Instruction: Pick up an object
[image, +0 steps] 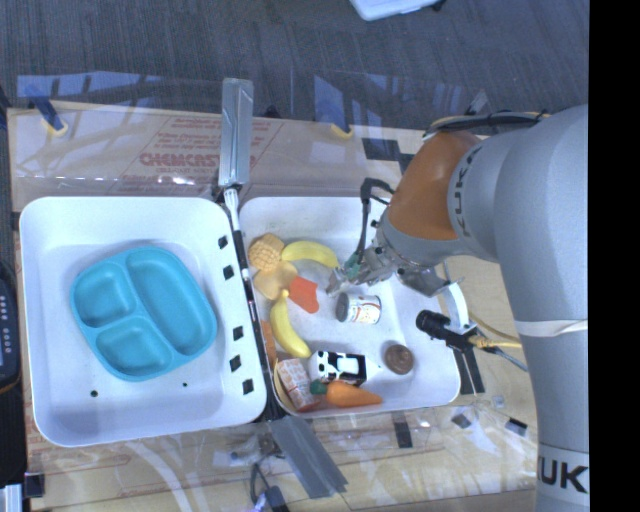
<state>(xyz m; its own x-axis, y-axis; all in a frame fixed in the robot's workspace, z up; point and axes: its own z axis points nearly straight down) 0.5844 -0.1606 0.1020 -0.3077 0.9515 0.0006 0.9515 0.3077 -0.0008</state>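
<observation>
Grey arm housing, with its orange band, stands nearest the lens and reaches over the right bin. The gripper hangs low over that bin's middle, just above a small white can lying on its side. Whether its fingers are spread or pressed together cannot be determined; nothing is seen between them.

Candidate objects are crowded at the bin's left and front: two bananas, an orange-red block, a tan corn-like toy, a black-and-white cow figure, a carrot and a brown disc. A blue divided plate sits in the left bin.

Assessed risks: the can is round and on its side, so it may roll out from a closing grip. The block and upper banana lie close by, and a descent slightly off line could strike or nudge them, leaving a partial or double catch.
</observation>
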